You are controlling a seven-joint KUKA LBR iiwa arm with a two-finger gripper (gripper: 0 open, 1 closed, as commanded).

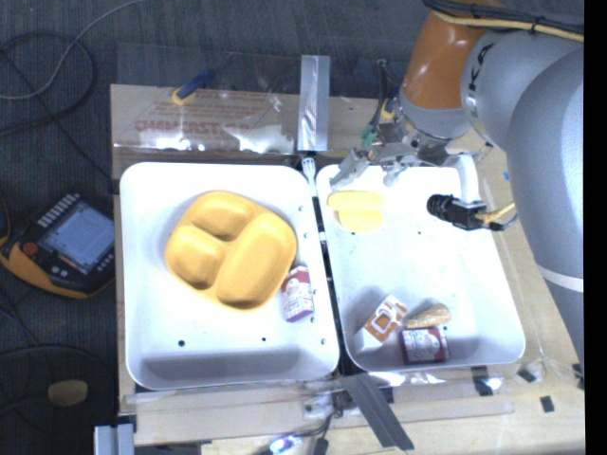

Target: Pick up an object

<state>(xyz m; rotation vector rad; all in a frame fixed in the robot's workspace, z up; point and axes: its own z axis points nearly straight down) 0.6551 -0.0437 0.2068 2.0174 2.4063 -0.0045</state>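
The gripper [372, 164] hangs over the far edge of the right bin [493, 282], just above a pale yellow block [356, 209]; whether it is clenched or released cannot be told. Nearer the camera in that bin lie a small orange packet [383, 320] and a dark red can [423, 345].
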